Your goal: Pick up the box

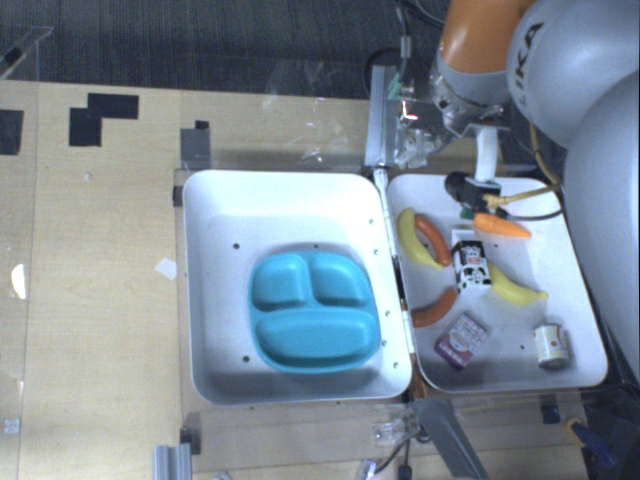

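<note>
A pale wooden bench (90,298) with black markers carries two shallow white bins side by side, seen from the fixed overhead camera. The left bin (215,208) holds a blue divided tray (315,310). The right bin (580,318) is crowded: a small purple box (461,339) lies near its front edge, close beside a sausage (433,308), with a second sausage (432,238) resting on a banana (412,240) further back, a black-and-white carton (471,265) in the middle, another banana (518,290), a carrot (502,227) and a small tin can (549,344). The grey arm with its orange band (480,18) reaches in from the right, its gripper (420,133) poised above the back rim between the bins, well apart from the box; whether it is open or closed cannot be told from this angle. The pick looks not yet begun. The risk lies in the clutter: a descent slightly off could close on the neighbouring sausage, or nudge the tilted box toward the bin wall and out of reach
</note>
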{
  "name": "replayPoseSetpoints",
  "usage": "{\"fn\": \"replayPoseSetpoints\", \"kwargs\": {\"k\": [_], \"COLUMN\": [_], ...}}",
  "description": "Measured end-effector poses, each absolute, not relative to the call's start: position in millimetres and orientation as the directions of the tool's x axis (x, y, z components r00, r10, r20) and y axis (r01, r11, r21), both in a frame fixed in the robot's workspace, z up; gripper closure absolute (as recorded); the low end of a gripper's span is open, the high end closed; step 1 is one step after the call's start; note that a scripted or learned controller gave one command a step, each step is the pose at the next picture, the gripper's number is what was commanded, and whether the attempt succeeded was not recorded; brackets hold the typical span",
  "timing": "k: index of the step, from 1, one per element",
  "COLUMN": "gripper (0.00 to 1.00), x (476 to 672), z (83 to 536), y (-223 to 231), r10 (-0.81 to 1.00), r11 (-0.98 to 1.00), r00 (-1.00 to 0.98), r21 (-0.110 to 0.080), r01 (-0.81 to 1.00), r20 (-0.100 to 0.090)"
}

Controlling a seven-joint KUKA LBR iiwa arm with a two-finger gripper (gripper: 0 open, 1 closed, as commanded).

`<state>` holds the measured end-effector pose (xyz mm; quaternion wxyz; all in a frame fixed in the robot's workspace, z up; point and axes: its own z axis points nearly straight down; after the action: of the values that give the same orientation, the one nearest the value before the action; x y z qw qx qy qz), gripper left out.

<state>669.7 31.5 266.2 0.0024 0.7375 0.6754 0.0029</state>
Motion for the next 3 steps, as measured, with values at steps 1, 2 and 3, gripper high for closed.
{"fn": "replayPoseSetpoints", "kwargs": {"k": [1, 2, 3], "gripper": [1.00, 1.00, 1.00], "x": [668.8, 669.4, 669.3], "z": [185, 260, 321], "y": [106, 88, 36], "r10": [0.989, 0.870, 0.755], "r11": [-0.146, -0.493, -0.655], "r00": [0.146, 0.493, 0.655], "r21": [0.002, 0.004, 0.004], "r01": [0.989, 0.870, 0.755], "r20": [0.002, 0.004, 0.004]}}
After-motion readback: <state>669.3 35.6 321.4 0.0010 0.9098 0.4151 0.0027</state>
